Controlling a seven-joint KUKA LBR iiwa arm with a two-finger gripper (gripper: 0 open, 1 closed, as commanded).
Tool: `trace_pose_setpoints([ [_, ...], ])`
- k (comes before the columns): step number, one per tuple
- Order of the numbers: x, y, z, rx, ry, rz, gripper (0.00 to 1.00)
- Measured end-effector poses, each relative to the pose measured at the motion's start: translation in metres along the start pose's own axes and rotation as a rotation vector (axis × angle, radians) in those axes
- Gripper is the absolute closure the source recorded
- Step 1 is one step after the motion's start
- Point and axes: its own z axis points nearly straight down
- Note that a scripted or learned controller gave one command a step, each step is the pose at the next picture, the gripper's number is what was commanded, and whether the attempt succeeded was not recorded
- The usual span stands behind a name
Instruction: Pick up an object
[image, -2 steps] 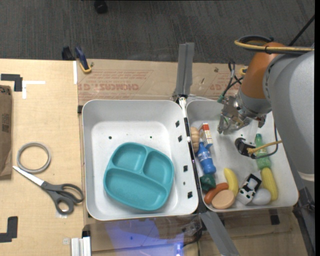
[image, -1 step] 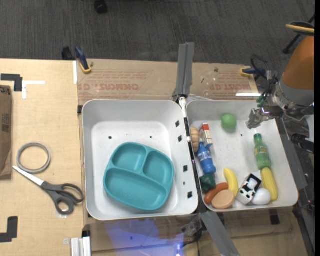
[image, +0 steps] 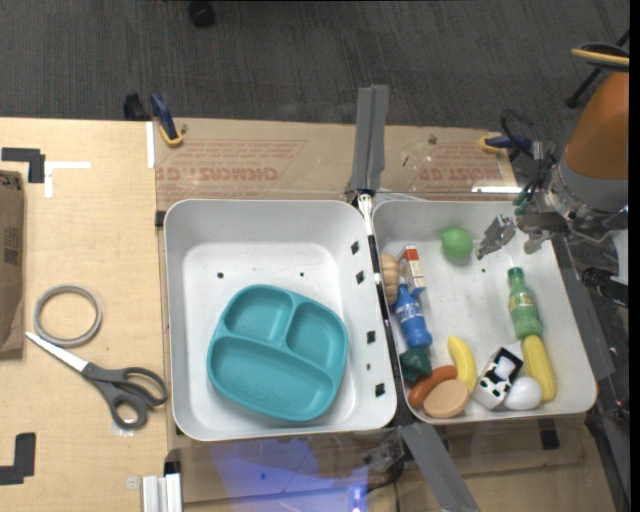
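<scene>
Over at the right bin (image: 575, 405) now, up near its far rim, with the green ball (image: 456, 243) as the marker. Just right of that ball, with a strip of bare white floor between: the gripper (image: 508, 232), hanging off the grey wrist and orange band. Touching nothing visible, carrying nothing visible. How wide the pincer stands: cannot tell from this slant, too small and cluttered with metal. Below and right of the ball, a green bottle (image: 520, 302), lying lengthwise, and past that a yellow corn cob (image: 538, 365). Straight below the ball, a banana (image: 461, 360); beside it a black-and-white toy (image: 497, 377) and a white egg-like piece (image: 522, 393). Lower still, a tan round piece (image: 446, 398) resting against something red (image: 432, 383). Left of the ball, hard by the dividing wall, a small orange-and-white carton (image: 411, 268) and a blue bottle (image: 411, 320). Far left of the ball, in the other bin (image: 200, 230), a teal divided plate (image: 277, 351). Well beyond that, out on the bench, scissors (image: 110, 380) and a roll of tape (image: 67, 313).
</scene>
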Motion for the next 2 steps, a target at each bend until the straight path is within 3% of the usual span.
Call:
trace_pose_setpoints([
  [1,-0.0254,-0.0395,0.0839,0.003,0.008,0.129,0.0],
  [2,-0.0271,-0.0397,0.0746,0.002,0.004,0.13,1.0],
])
